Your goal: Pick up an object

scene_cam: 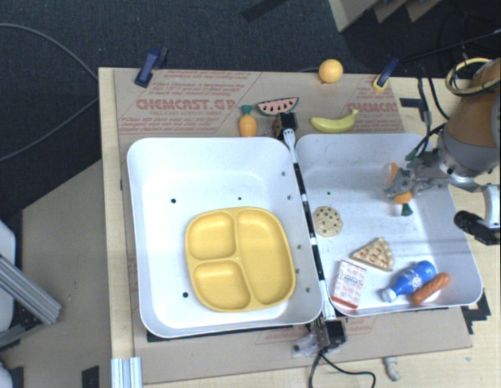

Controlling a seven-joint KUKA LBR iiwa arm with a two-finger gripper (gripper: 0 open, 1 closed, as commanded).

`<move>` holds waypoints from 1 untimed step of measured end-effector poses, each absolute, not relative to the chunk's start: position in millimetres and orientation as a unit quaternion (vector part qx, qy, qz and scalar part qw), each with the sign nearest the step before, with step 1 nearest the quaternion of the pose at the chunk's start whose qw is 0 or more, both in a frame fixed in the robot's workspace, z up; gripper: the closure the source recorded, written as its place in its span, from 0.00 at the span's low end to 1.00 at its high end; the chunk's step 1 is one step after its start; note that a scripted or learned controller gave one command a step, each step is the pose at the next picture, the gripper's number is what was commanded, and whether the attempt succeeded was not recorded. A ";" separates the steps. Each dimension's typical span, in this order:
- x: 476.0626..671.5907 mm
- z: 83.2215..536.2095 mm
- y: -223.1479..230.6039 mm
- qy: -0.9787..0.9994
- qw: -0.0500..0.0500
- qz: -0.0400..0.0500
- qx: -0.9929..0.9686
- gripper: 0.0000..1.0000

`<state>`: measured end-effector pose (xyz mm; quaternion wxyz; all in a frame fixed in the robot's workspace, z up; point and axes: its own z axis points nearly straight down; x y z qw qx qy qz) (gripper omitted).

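Arm comes in from the right, tool (402, 186) down in the right bin (355, 152), upper-right area. An orange item with a green tip, looks like a toy carrot (404, 202), sits right at the fingertips. Can't tell if the tool is spread or pinched, or whether the carrot is actually between the fingers; it's too small and partly hidden by the wrist.

Right bin contents:
- cookie (326, 220) near the left wall, mid-height
- pizza slice (373, 255) lower middle
- small red-and-white carton (348, 284) near the front-left corner
- blue bottle (410, 280) lying on its side near the front edge
- orange-red sausage-shaped piece (429, 288) just beside the bottle, touching or nearly so

Left bin (153, 176) holds a yellow three-compartment tray (238, 259), sitting toward the front-centre, slightly rotated.

Outside the bins, on the tabletop (186, 95) behind them:
- watermelon slice (278, 105)
- small orange fruit with green top (248, 124) just left of it
- banana (334, 121) behind the right bin
- orange ball (331, 70) at the back edge
- blue clamps at the back-left (149, 66) and back-right (385, 74)
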<state>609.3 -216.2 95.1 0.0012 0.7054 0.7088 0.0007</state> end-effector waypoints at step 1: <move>630.8 84.7 -151.6 0.707 -0.002 -0.002 0.707 1.00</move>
